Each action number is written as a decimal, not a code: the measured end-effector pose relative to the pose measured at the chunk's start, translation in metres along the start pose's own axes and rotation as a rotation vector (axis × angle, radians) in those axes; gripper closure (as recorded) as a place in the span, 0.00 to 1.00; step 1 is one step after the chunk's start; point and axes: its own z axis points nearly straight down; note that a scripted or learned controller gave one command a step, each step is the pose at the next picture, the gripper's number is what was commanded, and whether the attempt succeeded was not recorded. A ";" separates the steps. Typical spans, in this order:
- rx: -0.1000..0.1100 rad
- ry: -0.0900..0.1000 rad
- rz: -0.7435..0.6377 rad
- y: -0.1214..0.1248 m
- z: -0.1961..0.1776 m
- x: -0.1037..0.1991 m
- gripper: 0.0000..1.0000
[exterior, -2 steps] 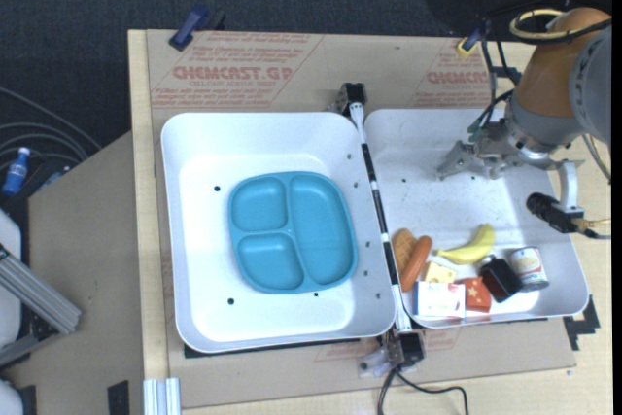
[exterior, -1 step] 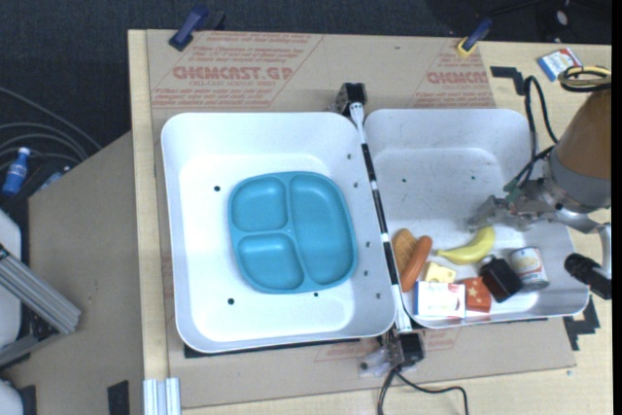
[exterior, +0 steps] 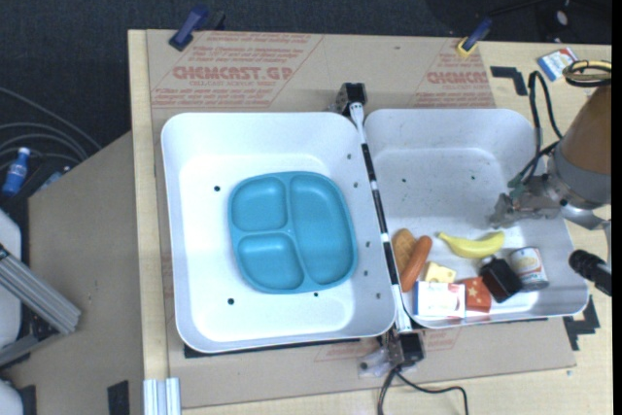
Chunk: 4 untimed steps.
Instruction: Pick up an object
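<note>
Grey arm (exterior: 583,155) low, tool (exterior: 515,204) above banana (exterior: 473,244)

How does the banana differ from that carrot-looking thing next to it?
The banana is yellow and curved; the carrot is orange and straight. The banana lies roughly crosswise in the right bin, the carrot more lengthwise, tilted. Both lie flat among the clutter at that bin's near end.

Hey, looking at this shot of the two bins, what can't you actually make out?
- Gripper, camera view: too small and blurred to tell its finger state.
- Arm: cut off by the right edge.
- Small can: label too small to read.
- Items under the red-and-white box: partly hidden in the pile beside the banana.
</note>
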 end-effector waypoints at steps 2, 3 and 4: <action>0.002 -0.001 -0.001 -0.060 0.011 0.097 0.00; -0.001 -0.001 0.001 -0.060 0.001 0.097 1.00; -0.003 0.000 -0.003 0.053 -0.091 0.175 1.00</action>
